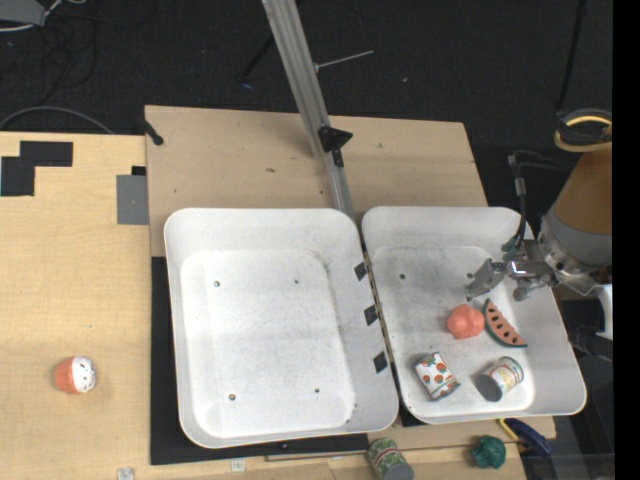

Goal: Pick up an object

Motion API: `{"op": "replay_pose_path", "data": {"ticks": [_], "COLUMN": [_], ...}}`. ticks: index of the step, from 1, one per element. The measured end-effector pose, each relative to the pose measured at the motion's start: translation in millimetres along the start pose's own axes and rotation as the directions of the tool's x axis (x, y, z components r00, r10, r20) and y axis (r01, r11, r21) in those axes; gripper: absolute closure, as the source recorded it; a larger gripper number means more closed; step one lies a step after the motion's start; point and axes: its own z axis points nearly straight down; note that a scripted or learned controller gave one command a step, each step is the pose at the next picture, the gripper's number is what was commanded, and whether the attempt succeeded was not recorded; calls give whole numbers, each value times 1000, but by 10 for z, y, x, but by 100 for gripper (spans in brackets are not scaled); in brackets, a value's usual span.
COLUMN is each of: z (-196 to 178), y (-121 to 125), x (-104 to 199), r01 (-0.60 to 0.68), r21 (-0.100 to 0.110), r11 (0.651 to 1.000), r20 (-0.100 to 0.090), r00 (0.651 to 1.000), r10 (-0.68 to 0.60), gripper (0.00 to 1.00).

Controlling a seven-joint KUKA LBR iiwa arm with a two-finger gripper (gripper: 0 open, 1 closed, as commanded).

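We judge the gripper [490, 276], fingers apart and empty, should descend squarely over the red ball [464, 322] before closing.

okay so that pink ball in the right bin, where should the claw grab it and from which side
Grip the pink ball across its middle, coming straight down. It is round, so any pair of sides serves, but the watermelon slice lies close on its right; probably set the fingers along the gap-free line, toward and away from the camera. The claw hangs just above it.

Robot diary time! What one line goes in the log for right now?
pincer: over right bin, holding nothing | nearest: pink ball, watermelon slice | also: patterned box, small can | pick: not yet
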Motion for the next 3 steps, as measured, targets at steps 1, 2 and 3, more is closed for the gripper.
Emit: {"op": "replay_pose_path", "data": {"ticks": [1,2,3], "z": [490,361,-75], "y": [-87,-78,-103], "x": [-36,-48,-7], "r01": [-2,-5,0], "r21": [0,-4,-9], "r11": [1000,1000,1000], "r20": [0,1,3], "r00": [1000,1000,1000], "r10": [2,5,0], "gripper": [0,100,100]}}
